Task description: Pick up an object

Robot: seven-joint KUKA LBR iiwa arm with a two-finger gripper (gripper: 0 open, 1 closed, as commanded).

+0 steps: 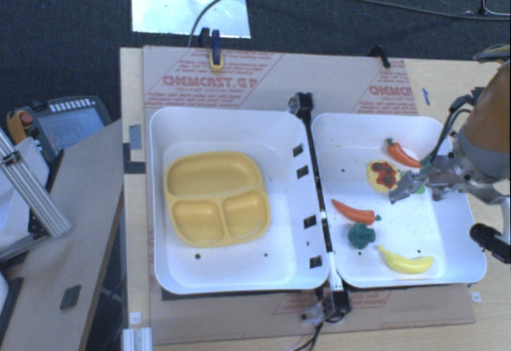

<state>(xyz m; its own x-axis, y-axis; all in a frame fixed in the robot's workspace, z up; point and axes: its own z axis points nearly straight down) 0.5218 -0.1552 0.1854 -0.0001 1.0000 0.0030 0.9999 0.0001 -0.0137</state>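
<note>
Reaching in from the right, the gripper hangs low over the right bin, with the grey arm and its orange band behind it. Whether its fingers are apart or together cannot be told; the tips blur into one grey-green shape.

Several small toy foods lie in that bin. A yellow pizza slice with red and dark toppings lies flat just left of the gripper tip, touching or nearly touching it. An orange-red chili with a green stem lies just beyond the gripper, toward the far side. A longer orange carrot with a green end lies at a slant nearer the bin's middle, left of and nearer than the gripper. Just below it sits a dark green broccoli, and a yellow banana lies close to the near wall.

Bare white floor shows in the far left part of the right bin and along its right side under the arm. The left bin holds a yellow divided tray with white floor all round it. A black divider runs between the two bins, well left of the gripper.
</note>
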